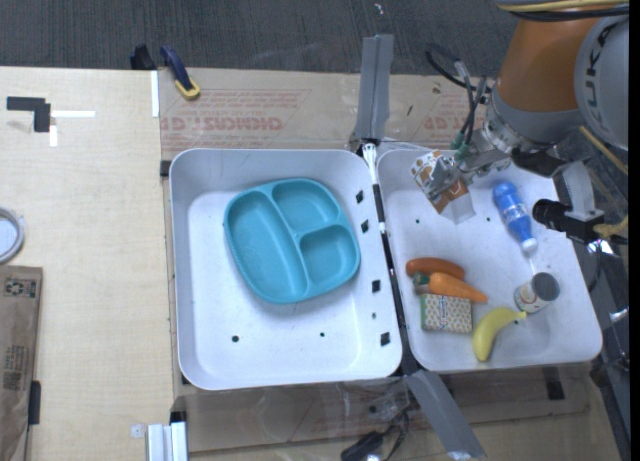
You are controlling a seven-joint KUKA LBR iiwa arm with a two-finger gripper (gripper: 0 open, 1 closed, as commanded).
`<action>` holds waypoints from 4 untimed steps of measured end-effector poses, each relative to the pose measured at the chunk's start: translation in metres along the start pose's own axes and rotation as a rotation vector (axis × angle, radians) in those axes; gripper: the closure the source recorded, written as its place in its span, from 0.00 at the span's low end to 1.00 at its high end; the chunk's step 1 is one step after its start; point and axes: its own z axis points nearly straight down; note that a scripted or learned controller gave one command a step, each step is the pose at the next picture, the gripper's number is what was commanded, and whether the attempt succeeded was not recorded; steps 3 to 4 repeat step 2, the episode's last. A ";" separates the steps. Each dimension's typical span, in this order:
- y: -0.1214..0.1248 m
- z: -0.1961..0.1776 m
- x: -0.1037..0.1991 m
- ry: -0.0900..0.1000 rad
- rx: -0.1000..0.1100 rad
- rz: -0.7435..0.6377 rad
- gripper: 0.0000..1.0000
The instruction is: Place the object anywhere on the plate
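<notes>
A teal plate (291, 240) with three compartments lies in the left bin (200, 339), and nothing rests on it. My gripper (452, 181) hangs over the far left corner of the right bin (560, 349), reaching in from the upper right. A small patterned box (436, 175) sits tilted between its fingers, raised above the bin floor and close to the divider between the bins. The plate is well to the left of the gripper and a little nearer the camera.
On the right bin's floor lie a blue bottle (512, 211), a carrot (440, 272), a speckled square block (446, 313), a banana (492, 330) and a small round jar (537, 292). A grey upright post (375, 89) stands behind the divider.
</notes>
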 end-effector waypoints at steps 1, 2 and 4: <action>0.032 0.002 0.096 0.000 0.001 -0.161 1.00; 0.032 0.001 0.096 0.000 0.000 -0.160 0.00; 0.032 0.001 0.096 0.000 0.000 -0.160 0.00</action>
